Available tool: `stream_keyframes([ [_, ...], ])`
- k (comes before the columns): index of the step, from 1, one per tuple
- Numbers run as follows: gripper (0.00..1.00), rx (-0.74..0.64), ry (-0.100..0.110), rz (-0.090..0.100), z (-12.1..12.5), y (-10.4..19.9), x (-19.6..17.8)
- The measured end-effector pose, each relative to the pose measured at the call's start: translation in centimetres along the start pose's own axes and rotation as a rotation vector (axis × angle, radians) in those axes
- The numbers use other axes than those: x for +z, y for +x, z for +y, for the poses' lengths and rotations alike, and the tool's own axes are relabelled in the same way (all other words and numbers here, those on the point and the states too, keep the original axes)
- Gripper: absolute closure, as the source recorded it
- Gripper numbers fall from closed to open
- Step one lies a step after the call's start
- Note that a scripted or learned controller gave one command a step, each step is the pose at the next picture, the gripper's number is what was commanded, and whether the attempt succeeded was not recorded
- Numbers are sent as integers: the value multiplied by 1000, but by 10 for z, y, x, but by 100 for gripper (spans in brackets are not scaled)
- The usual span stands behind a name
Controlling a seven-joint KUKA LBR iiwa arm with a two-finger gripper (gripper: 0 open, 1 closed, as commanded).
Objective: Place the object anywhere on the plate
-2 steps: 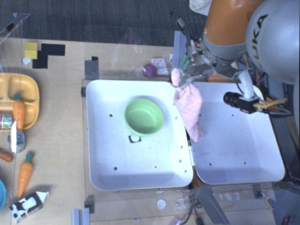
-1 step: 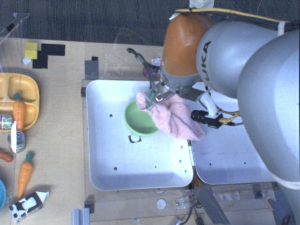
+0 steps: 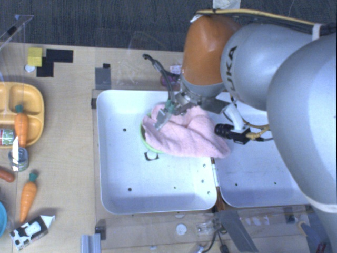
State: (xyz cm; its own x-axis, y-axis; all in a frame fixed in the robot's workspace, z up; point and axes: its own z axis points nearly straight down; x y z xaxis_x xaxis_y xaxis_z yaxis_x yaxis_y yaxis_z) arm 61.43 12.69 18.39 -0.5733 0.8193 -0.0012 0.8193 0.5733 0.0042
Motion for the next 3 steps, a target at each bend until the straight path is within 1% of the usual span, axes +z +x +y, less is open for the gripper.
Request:
stream_keyframes([
  [1, 100, -2, -7, -2, 2, 0, -12],
  [2, 100, 436, -2, -1, 38, 43, -7],
  [3, 100, 57, -4, 0, 63, 81, -2],
])
